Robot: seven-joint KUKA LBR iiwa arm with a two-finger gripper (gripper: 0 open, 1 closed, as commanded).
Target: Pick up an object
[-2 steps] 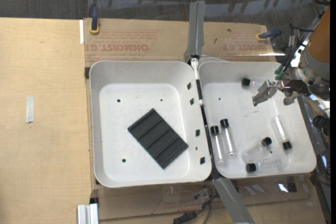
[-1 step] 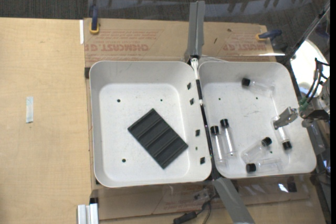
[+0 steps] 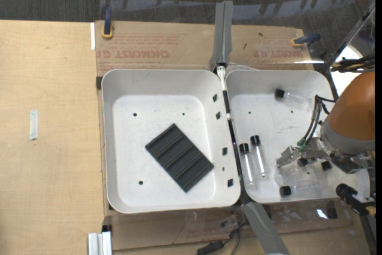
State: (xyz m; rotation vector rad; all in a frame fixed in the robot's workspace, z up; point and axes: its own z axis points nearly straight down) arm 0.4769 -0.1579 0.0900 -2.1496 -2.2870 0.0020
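Note:
A dark ribbed rectangular block (image 3: 179, 157) lies at a slant in the middle of the left bin (image 3: 119, 128). In the right bin (image 3: 268, 122), two clear tubes with black caps (image 3: 255, 159) lie side by side near the left wall. Another capped tube (image 3: 284, 94) rests toward the back. A further one (image 3: 293, 190) lies near the front edge. My gripper (image 3: 293, 159) hangs low over the right bin's front right part, just above that front tube and to the right of the pair. The orange-banded wrist (image 3: 358, 110) rises behind it.
A grey divider bar (image 3: 223, 33) runs between the bins at the back. Cardboard (image 3: 155, 48) lies behind both bins, held by clamps (image 3: 107, 30). Wooden bench surface (image 3: 48, 128) stretches to the left. Cables (image 3: 313, 122) hang along the arm.

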